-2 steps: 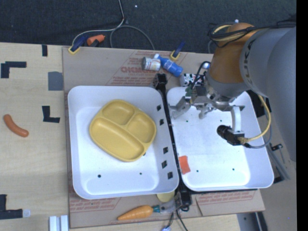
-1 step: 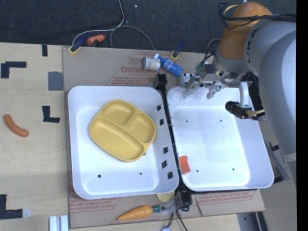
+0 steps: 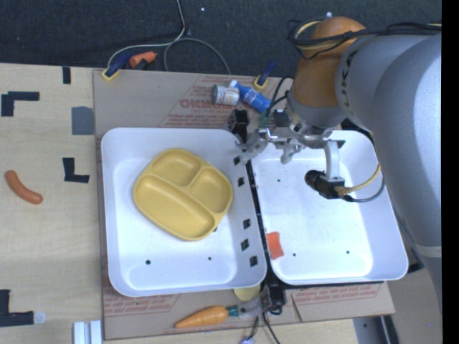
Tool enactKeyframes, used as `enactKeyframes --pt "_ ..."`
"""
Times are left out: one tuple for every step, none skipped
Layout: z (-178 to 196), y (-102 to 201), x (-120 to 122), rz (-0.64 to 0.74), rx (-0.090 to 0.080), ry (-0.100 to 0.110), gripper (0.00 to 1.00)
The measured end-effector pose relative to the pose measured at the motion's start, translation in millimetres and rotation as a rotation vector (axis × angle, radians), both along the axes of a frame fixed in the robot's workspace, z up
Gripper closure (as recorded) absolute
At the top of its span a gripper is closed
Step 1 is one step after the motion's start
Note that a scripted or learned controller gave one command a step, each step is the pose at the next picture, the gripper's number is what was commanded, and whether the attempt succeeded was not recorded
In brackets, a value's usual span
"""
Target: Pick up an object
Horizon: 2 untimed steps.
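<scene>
A yellow divided plate (image 3: 184, 192) lies in the left bin (image 3: 118, 260), slightly tilted toward its middle. A small flat orange-red piece (image 3: 274, 245) rests on the floor of the right bin (image 3: 358, 264), close to the divider. My gripper (image 3: 278, 147) hangs at the back left corner of the right bin, just beside the divider and right of the plate's far edge. It is well behind the orange-red piece, and nothing is visibly held in it. The grey arm with its orange band (image 3: 323, 56) covers the bin's back right corner.
A toy carrot (image 3: 203, 317) lies on the cardboard in front of the bins. A brown sausage (image 3: 23, 186) sits on the wooden bench far left. Blue and white clamps (image 3: 240, 94) stand behind the bins. A black unit with a yellow cable (image 3: 324, 183) hangs over the right bin.
</scene>
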<state>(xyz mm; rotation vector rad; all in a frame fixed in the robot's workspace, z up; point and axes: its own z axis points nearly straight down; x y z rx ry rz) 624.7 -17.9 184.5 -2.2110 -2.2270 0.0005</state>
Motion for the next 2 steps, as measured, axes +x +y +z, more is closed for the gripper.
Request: enactKeyframes --pt "-0.4 -77.8 44.3 -0.011 -0.006 -0.004 0.0" --pt "-0.5 -13.3 2.5 -0.003 -0.001 0.001 0.0"
